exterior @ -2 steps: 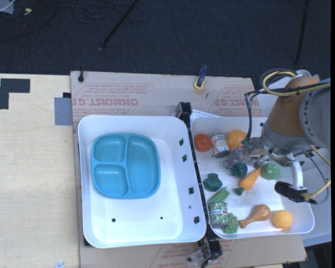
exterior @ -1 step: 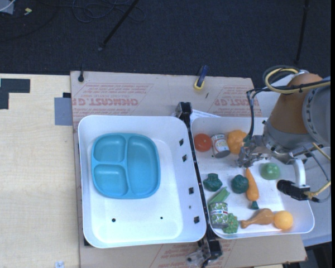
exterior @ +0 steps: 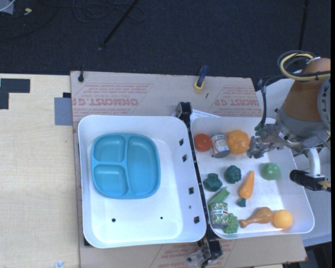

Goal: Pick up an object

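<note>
Toys crowd the near end of the right bin [exterior: 301, 219]: we've got a chicken drumstick [exterior: 255, 217] touching a yellow lemon [exterior: 282, 219], and a small can [exterior: 218, 210] with a broccoli floret [exterior: 230, 223] tucked against the left wall. A little farther in, the carrot [exterior: 246, 185] lies tilted, with two dark green pieces [exterior: 222, 178] to its left and a green ball [exterior: 271, 171] to its right. Farther still, a tomato [exterior: 202, 142], a second can [exterior: 219, 144] and an orange [exterior: 238, 141] line up, touching. The claw [exterior: 258, 148] hovers just right of that orange, gripping nothing we can see; open or closed, we cannot tell. We'd call this the approach, no pick made yet. The orange looks like the nearest target; next it needs lining up above and a clean descent. Room is tight there, with the can pressed alongside, while the green ball has open floor around it. In the left bin [exterior: 134, 222], a blue plate [exterior: 125, 166] sits well apart.
</note>
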You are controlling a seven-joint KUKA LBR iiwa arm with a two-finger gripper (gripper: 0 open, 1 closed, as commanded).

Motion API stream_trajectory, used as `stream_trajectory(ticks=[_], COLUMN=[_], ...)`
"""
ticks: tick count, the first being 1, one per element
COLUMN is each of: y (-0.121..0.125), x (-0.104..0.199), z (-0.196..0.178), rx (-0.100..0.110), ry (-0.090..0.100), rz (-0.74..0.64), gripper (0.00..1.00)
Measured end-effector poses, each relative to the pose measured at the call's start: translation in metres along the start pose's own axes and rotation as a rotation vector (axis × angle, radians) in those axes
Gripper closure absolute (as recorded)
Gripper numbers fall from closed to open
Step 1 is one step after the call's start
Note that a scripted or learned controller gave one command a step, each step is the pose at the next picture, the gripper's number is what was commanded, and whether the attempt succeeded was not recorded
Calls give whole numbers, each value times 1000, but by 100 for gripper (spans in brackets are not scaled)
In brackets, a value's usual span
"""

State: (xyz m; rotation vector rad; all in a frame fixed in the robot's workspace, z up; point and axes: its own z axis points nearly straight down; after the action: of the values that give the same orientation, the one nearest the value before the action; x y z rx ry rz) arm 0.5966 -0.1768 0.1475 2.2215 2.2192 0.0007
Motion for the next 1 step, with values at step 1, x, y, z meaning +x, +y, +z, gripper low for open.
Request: stream_trajectory(ticks=[1], y=[9], x=[-6], z=[-57], rx=[-1], ry=[0], rz=[-1], gripper=[100])
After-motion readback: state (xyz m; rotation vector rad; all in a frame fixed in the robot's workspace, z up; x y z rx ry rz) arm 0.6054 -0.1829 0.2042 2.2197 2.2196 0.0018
